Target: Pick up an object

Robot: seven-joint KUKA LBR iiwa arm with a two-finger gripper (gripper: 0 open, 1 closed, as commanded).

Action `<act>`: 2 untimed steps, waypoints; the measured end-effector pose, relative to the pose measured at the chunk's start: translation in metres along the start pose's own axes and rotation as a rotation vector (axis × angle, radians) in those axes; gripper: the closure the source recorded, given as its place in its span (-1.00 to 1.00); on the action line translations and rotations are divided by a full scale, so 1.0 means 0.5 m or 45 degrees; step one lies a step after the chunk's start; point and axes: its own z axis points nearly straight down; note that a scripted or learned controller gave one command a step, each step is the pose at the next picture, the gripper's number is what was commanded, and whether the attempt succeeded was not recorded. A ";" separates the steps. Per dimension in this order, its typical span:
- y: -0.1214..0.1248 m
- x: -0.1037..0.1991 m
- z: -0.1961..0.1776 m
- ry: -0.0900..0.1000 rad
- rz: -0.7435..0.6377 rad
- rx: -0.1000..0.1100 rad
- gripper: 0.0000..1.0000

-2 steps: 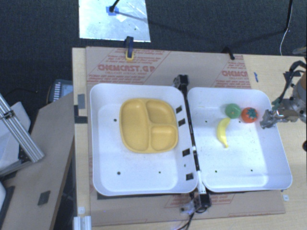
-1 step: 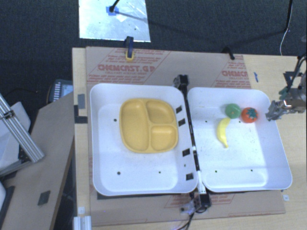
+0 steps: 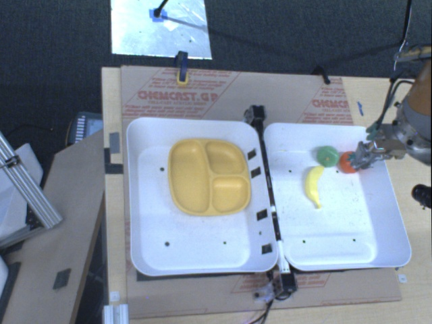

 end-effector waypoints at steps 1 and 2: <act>0.002 0.118 0.002 0.001 -0.002 0.000 1.00; -0.011 0.217 0.039 0.001 0.001 0.001 1.00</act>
